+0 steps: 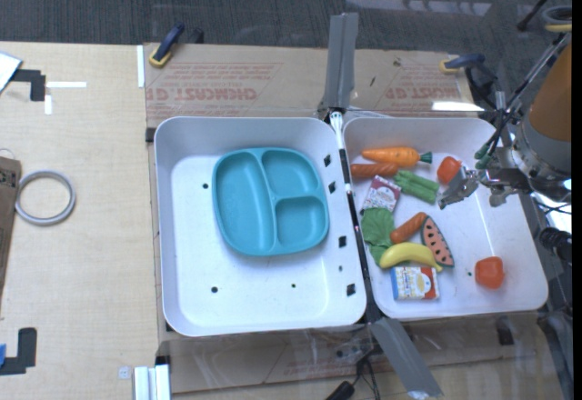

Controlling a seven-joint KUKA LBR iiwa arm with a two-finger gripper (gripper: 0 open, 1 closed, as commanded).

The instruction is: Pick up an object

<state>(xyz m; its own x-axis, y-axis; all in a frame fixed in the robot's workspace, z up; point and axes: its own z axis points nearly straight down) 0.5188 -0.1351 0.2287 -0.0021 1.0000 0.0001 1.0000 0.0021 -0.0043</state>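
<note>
The right bin [518, 235] holds several toy foods: a carrot [391, 155], a red tomato [448, 169], green beans [416, 185], a snack packet [382, 195], a banana [409, 254], a watermelon slice [438, 244], a small carton [416, 282] and an orange ball [489, 272]. My gripper [475, 191] hovers over the right half of this bin, just right of the tomato. Its fingers are spread open, with nothing between them. The orange-banded arm [550, 112] comes in from the right edge.
The left bin [182, 253] carries a teal divided plate [271, 200]. A leafy green [376, 225] and an orange sausage [407, 226] lie mid-bin on the right. A tape roll [42, 196] rests on the wooden bench at far left. Bare white floor lies below the gripper.
</note>
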